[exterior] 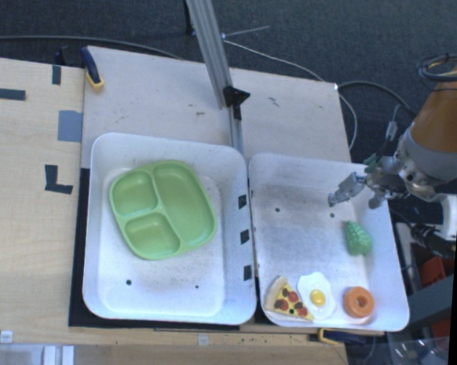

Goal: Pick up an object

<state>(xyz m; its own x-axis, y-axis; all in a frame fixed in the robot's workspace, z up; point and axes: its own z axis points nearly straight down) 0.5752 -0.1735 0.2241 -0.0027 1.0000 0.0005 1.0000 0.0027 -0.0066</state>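
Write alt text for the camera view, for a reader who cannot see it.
A grey and orange robot arm reaches in from the right, its gripper over the right white bin, above a green toy. A pizza slice, fried egg and orange ring line that bin's near edge; the left bin holds a green divided plate.

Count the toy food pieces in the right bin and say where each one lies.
4. The green leafy piece lies near the right wall. Along the near edge sit the pizza slice, the fried egg and the orange donut, left to right. None looks hidden.
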